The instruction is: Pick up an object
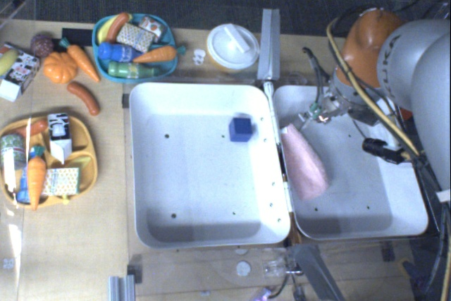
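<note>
A small blue cube (241, 128) lies in the left white bin (176, 215), toward its upper right part. A pink elongated object (304, 161) lies in the right white bin (366, 218), along its left wall. My gripper (315, 111) hangs low over the upper left part of the right bin, just above and right of the pink object's upper end. Nothing shows in its grasp. The grey arm with its orange band (369, 41) covers the right bin's upper right corner.
A white lidded bowl (232, 46) stands behind the bins. On the bench to the left are a blue bowl of toy food (134, 47), a yellow tray of toy food (48, 162), a loose sausage (84, 98) and a small pumpkin (58, 68). Cables trail beside the arm.
</note>
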Controlling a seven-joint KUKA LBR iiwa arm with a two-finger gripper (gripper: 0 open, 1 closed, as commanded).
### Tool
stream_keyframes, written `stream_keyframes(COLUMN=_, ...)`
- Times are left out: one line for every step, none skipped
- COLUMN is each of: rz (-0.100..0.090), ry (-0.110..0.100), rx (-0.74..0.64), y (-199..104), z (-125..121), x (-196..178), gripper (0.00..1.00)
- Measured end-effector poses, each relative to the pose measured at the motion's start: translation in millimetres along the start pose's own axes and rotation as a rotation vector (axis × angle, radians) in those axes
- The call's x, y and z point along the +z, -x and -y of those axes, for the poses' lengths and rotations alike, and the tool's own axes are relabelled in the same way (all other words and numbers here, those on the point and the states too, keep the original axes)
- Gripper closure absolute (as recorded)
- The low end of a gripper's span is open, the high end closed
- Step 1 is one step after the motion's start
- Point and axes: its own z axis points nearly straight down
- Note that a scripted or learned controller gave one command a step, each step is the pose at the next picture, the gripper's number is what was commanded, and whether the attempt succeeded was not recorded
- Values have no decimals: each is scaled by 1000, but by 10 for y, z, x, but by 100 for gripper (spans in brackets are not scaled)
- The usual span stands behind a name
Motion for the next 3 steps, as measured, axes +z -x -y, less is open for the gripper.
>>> stream_keyframes(rz=-2, ry=-3, rx=-99, y=31, z=805, x=-920, gripper=0)
stream_keyframes(rz=0, ry=0, rx=-143, y=-163, z=671, x=-98, gripper=0)
stream_keyframes(rz=1, ry=4, rx=-143, y=-167, z=650, x=-205, gripper=100)
